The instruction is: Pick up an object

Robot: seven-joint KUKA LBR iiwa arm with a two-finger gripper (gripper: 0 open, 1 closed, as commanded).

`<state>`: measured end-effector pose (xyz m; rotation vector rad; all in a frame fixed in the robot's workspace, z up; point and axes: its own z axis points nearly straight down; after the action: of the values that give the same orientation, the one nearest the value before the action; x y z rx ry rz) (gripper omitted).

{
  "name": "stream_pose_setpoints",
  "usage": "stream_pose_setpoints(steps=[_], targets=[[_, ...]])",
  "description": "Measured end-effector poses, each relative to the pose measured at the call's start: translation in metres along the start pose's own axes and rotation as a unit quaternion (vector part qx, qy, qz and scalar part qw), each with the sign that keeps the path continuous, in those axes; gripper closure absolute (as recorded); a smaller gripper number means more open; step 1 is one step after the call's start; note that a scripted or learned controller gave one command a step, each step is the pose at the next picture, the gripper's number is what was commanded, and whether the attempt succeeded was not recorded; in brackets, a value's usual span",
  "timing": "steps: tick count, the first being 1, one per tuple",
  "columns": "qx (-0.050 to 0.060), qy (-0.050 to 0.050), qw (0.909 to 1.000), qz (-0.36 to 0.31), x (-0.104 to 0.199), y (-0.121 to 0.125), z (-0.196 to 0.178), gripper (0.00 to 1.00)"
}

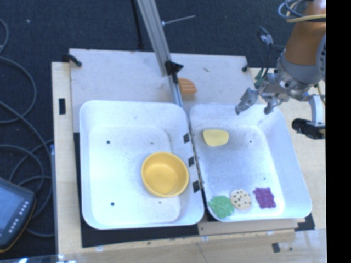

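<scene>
At the right bin's (285, 163) near edge you saw a green piece (221, 205), a cookie (240, 199) and a purple piece (265, 197); farther back lay a yellow lump (215, 137). Beyond, the gripper (256, 106) hovered open, holding nothing.

Surface (66, 147): pale wood, overlaid with a white board (120, 75) at the back. Floor (55, 15): dark carpet, crossed by black cables (22, 92) at left. Metal rail (156, 37): slanted, set from the top edge to the surface. Screen device (12, 212): seen at lower left, partly cut off.
</scene>
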<state>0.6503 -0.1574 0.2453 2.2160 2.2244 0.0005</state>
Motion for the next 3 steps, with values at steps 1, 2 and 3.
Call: stream_pose_setpoints(steps=[1, 2, 3], targets=[[0.000, 0.000, 1.0000, 0.000, 0.000, 0.000, 0.000, 0.00], [0.003, -0.001, 1.0000, 0.002, -0.003, 0.004, 0.062, 0.00], [0.002, -0.001, 1.0000, 0.001, 0.002, 0.000, 0.108, 0.00]])
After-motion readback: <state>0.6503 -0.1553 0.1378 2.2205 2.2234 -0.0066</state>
